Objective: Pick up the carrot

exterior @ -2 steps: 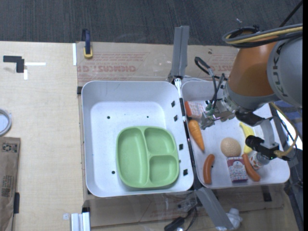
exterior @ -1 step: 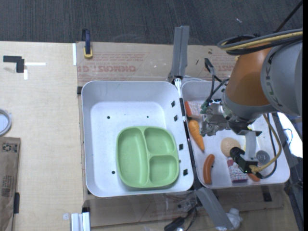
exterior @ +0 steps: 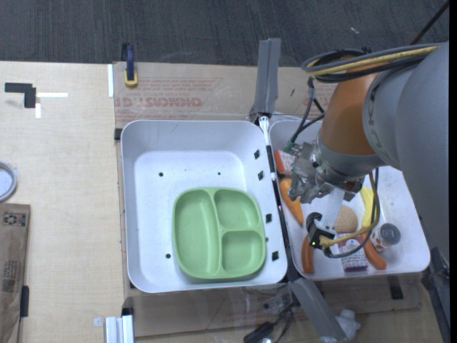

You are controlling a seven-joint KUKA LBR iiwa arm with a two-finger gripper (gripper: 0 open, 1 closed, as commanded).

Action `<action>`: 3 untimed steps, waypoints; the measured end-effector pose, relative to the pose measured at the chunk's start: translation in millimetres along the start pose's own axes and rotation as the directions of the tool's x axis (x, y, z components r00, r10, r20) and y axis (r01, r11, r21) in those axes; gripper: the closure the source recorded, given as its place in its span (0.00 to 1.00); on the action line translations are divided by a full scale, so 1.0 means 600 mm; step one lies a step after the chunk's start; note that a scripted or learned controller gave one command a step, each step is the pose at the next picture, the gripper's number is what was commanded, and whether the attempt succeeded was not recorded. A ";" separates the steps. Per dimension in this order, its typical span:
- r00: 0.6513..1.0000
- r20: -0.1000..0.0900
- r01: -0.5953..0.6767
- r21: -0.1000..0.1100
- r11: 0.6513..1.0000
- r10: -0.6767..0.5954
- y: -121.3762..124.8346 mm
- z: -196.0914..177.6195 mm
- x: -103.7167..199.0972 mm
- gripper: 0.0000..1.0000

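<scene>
Nearest to us, at six o'clock in the right bin, lie a small orange sausage-shaped thing, a little box and a can. A round bun and a yellow banana sit just behind them.

The carrot is at nine o'clock in this bin, right by the wall next to the left bin. It is long and orange.

The gripper hangs just beside the carrot, on its three o'clock side. I cannot tell if the jaws are open or closed, and nothing shows between them.

The left bin has a green plate with three parts.

What could go wrong? I think the carrot is so close to the wall that the jaws may bump the wall. The carrot could also roll or slip out, or the jaws might grab the bun or the other orange thing by mistake.
</scene>
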State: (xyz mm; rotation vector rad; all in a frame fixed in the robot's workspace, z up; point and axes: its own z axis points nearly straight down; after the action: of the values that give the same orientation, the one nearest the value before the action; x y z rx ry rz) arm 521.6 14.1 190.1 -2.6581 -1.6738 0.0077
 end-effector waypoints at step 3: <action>0.999 -0.001 0.051 0.001 0.999 -0.051 -0.031 0.000 -0.107 0.00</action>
State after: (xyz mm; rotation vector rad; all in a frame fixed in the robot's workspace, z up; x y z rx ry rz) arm 476.9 -35.6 190.5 -2.6135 -1.7401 0.0069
